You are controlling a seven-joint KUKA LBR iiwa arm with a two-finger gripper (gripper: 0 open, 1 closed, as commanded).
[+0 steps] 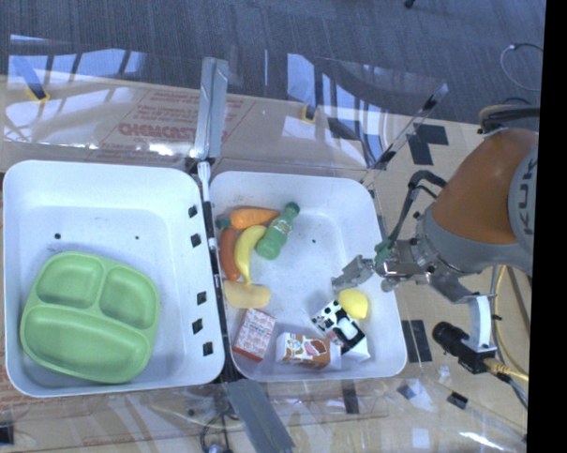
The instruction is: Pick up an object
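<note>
Nearest you, along the front of the right bin (387,362), lie a carton (254,334), a pouch (308,351) and a black-and-white box (338,328), with a lemon (353,304) touching that box. Just behind the lemon the gripper (355,270) hangs over the bin; its jaws look narrowly parted and empty, though the view is blurred there. Come straight down on the lemon, clear of the box, and leave the banana (245,251), bottle (276,233) and carrot (252,217) farther back alone.
</note>
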